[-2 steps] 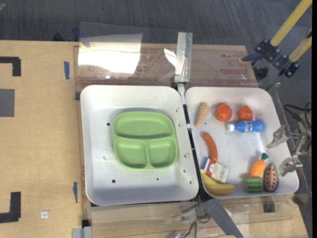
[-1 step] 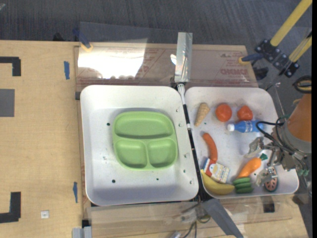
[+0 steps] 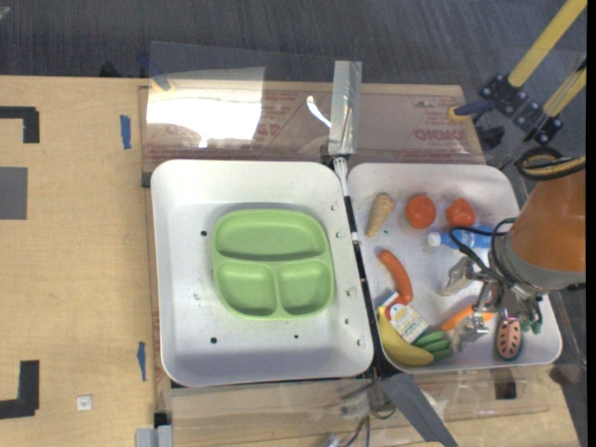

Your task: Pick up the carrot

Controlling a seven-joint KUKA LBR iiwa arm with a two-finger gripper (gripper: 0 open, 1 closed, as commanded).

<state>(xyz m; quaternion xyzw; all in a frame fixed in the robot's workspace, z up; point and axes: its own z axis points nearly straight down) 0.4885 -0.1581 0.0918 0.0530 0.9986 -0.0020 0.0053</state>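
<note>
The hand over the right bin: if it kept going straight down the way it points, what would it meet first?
Most likely the carrot: the hand points down at the right bin floor, and the orange piece lies right by its tip. Depth is unclear from this slanted view, so it might meet the bin floor just beside it.

You had two smooth white plastic bins [image 3: 177,250], a matte green plastic divided tray [image 3: 274,261], a pale wooden bench top [image 3: 65,250], and that glossy orange plastic toy carrot [image 3: 454,320].

We see the right bin [image 3: 438,177] crowded: banana [image 3: 402,345], sausage [image 3: 396,273], two tomatoes [image 3: 420,211] ring a bare mid patch. Carrot [image 3: 455,319] sits w/ gripper [image 3: 484,298] right over it (tight). Left bin [image 3: 177,250] holds just the green tray [image 3: 273,262].
</note>
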